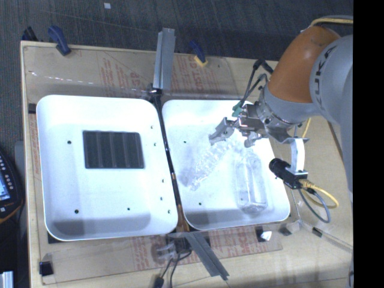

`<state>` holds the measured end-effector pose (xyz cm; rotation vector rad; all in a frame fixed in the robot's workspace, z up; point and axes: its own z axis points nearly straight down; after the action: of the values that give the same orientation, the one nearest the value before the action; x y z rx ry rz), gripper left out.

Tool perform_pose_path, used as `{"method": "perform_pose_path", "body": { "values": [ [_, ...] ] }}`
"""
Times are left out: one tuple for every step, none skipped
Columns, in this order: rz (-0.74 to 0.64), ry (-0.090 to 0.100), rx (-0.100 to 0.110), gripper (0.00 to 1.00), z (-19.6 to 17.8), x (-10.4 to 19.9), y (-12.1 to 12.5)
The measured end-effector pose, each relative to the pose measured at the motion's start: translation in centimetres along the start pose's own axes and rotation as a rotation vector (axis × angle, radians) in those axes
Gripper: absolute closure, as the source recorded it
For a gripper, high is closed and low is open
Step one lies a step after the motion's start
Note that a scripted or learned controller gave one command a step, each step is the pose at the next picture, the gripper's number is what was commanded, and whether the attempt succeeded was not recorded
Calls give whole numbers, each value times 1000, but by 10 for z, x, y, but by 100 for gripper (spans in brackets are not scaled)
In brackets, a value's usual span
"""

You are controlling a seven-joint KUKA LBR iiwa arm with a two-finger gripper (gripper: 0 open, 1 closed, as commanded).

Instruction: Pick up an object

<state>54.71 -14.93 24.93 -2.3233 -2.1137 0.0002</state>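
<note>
1. Two white bins and one bench first: spreading out under and around the gripper as the widest thing in view, and bearing the left bin well off to the gripper's left and the right bin directly beneath it.
2. Reaching in behind the gripper from the right: grey arm with its orange band, bending over the right bin's far corner.
3. Lying flat in the left bin, well apart from the gripper: dark ribbed panel.
4. Lying in the right bin just below the gripper and nearer the camera: clear bottle, stretching lengthwise toward the bin's near wall.
5. Slanting away from the gripper's lower left, its upper end just beside the tool: crumpled clear bottle, resting on the bin floor.
6. Hovering over the right bin between the two bottles' upper ends: the gripper itself, carrying nothing visibly; whether open or closed, impossible to tell.
</note>
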Motion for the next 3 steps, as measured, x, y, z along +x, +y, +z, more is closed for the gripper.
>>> {"method": "perform_pose_path", "body": {
  "values": [
    [105, -1, 0, 0, -17, -32, 21],
    [374, -2, 0, 0, -26, -49, 3],
    [367, 0, 6, 0, 38, -23, 15]
  ]
}}
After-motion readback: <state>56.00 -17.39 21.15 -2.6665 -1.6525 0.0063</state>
